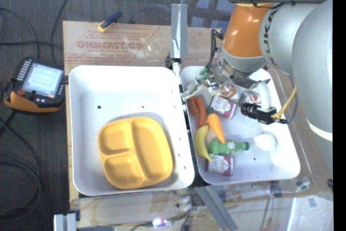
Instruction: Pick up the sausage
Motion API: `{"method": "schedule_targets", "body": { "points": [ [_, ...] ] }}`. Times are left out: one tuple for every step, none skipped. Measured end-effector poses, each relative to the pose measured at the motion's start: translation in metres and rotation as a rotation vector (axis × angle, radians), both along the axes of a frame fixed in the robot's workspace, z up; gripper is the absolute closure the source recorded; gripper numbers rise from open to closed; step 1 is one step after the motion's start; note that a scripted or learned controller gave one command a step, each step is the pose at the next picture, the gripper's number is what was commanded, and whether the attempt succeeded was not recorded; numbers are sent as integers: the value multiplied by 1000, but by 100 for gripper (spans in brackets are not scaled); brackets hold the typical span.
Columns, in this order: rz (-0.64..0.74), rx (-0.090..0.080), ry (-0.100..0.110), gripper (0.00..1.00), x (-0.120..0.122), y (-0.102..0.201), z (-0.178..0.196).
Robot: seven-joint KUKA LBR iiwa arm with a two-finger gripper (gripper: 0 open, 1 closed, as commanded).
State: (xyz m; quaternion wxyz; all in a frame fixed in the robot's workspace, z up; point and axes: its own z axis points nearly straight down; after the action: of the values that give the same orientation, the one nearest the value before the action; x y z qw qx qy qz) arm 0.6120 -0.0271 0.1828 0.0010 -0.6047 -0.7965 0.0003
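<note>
The sausage point(199, 109) is a short reddish-brown link lying at the near-left part of the right bin point(286, 162), close to the wall shared with the left bin. My gripper point(195, 87) hangs just above the sausage's far end, low over the bin, below the orange wrist band point(246, 30). Nothing is visibly lifted; the sausage rests on the bin floor. An orange carrot point(216, 126) lies right beside the sausage on its right.
The right bin also holds a yellow banana point(201, 142), a green bottle point(228, 146), a white egg point(265, 142), and red-and-white packets point(224, 107) point(220, 164). A yellow divided plate point(135, 152) lies in the left bin point(86, 89). A teach pendant point(35, 85) sits off the bench's left.
</note>
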Motion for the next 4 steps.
{"method": "schedule_targets", "body": {
  "points": [
    [126,-2,0,0,-57,-47,0],
    [63,-6,-21,0,12,-77,-80],
    [36,-2,21,0,27,-82,-88],
    [37,-12,1,100,32,-86,-72]
  ]
}}
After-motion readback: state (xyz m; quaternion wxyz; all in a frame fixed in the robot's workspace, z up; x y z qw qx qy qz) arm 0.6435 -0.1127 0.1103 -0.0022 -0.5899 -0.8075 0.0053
